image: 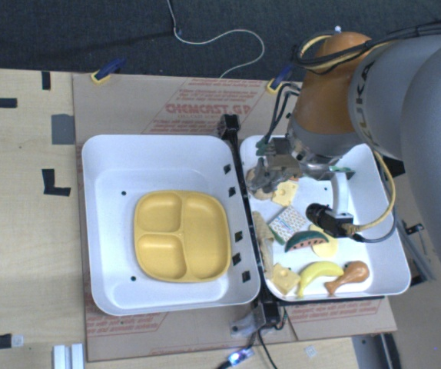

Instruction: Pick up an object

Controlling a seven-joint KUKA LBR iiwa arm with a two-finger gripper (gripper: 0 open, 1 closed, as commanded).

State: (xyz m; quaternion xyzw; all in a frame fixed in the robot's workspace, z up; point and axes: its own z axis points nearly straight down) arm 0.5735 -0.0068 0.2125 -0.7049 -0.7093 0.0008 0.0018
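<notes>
Camera view: cardboard-covered bench [128, 102], two white bins [101, 160]; claw [270, 174] state cannot tell

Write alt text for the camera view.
A grey robot arm with an orange band lowers its gripper into the right white bin among toy foods, including a banana, watermelon slice and drumstick. The left bin holds a yellow divided plate.

I see white bins [101, 206], yellow tray [182, 234], yellow banana [319, 272], brown drumstick [348, 275], red-and-green melon slice [306, 241], checked waffle [287, 223], orange wrist band [326, 91].
</notes>
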